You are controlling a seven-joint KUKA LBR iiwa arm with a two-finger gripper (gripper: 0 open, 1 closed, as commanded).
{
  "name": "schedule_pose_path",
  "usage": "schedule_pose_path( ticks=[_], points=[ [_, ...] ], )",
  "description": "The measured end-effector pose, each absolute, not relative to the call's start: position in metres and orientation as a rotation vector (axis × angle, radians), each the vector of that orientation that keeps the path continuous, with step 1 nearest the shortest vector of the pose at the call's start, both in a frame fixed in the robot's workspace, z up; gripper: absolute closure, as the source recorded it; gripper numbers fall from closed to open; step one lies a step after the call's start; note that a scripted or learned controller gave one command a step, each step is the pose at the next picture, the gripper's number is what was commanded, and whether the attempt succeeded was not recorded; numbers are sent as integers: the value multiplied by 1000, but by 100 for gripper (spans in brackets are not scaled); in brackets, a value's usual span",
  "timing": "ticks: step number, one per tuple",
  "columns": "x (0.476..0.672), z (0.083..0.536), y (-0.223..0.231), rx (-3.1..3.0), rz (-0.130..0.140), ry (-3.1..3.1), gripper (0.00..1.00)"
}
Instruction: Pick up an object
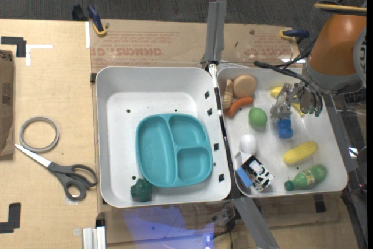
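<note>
End effector [284, 107] hangs in the right bin [332, 125], right above the blue block [285, 129]. Can't tell its grip state, too blurry. I'd drop straight down and center before squeezing.

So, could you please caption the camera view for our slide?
Grey arm's hand poised over small blue block in right white bin.

Single arm [341, 46] comes in from the right edge, upper part of view. Orange band sits above the grey wrist, dark cables running off it to the left. End effector [284, 107] points down and leftward, metal fingers hanging low, tips at bin level. Finger gap too cluttered to read, grip state unclear. Arm body partly cropped at frame edge.
</note>
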State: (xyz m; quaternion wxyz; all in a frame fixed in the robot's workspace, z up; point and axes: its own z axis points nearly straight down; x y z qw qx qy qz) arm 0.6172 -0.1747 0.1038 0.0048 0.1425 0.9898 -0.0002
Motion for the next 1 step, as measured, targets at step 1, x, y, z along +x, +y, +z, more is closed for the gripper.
schedule_pose_path(
  ticks=[1],
  points=[
    [617,104,-175,446,0,3100,0]
  ],
)
